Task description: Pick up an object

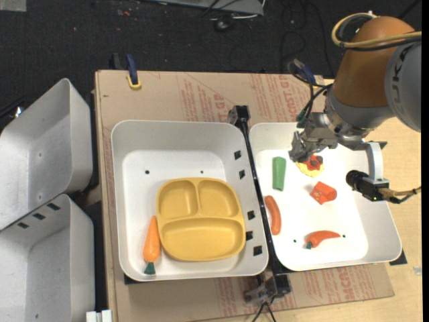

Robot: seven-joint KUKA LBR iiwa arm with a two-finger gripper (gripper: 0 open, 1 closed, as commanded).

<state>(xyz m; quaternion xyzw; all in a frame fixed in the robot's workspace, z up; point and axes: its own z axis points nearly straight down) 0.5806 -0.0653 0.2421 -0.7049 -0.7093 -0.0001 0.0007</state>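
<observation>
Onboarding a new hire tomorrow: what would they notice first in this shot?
Probably the big yellow three-compartment plastic tray in the left white bin, with an orange toy carrot lying beside it. Next, the grey arm's hand low over the right white bin, just above a small yellow-and-red toy. Scattered in that bin: a green block, an orange-red chunk, a sausage-shaped piece and a red-orange pepper.

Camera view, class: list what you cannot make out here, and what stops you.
1. The hand: its wrist covers the fingers, so open or shut is unclear.
2. The yellow item in the right bin: partly covered by the hand, its shape unclear.
3. The arm: cut off by the right edge.
</observation>
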